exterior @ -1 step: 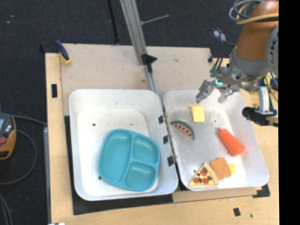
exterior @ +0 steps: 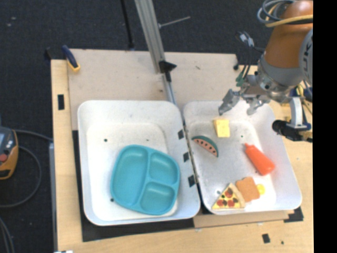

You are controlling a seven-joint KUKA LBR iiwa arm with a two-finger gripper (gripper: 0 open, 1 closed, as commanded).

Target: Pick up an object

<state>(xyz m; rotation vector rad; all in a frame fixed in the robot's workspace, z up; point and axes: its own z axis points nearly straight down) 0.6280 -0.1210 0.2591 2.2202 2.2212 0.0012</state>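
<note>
The pincer [exterior: 241,103] hangs spread wide and holding nothing over the far edge of the right bin [exterior: 287,186], just beyond the yellow block [exterior: 222,127] lying inside it.

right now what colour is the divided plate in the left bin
Teal blue, the plate shows best in the camera view.

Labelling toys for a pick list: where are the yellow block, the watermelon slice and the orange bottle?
yellow block [exterior: 222,128], camera view, middle of its top face
watermelon slice [exterior: 205,145], camera view, its red flesh
orange bottle [exterior: 259,159], camera view, middle of its body
</note>
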